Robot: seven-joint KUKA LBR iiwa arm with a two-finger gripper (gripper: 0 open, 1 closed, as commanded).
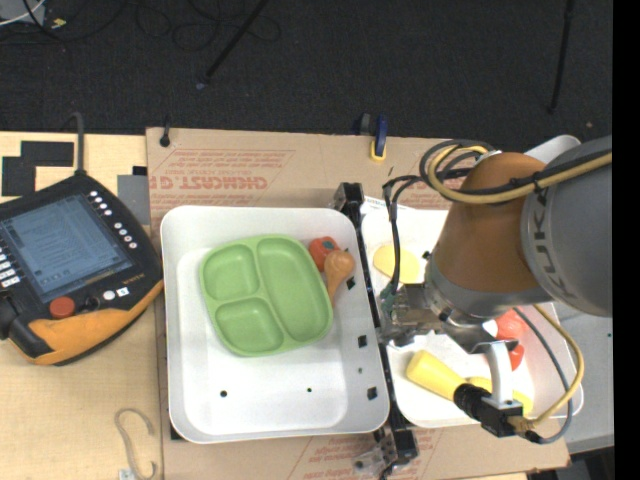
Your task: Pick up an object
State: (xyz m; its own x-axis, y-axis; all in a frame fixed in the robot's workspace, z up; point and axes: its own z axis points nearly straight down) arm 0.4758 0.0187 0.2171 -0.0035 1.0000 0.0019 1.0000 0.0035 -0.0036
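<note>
Lying in the near part of the right bin [548, 373], a yellow cylinder [432, 372] sits just near of the tool [408, 318]. The tool hangs low over that bin's left side, under the arm's wrist; whether it is wide or narrow cannot be told. A red piece [510, 326] peeks out right of the wrist. A yellow disc [390, 261] lies farther, by the left wall. In the left bin [260, 398] a green plate [265, 293] lies flat, an orange-red toy [333, 260] touching its far right edge. A pendant [70, 258] rests on the table [60, 418] at left.
</note>
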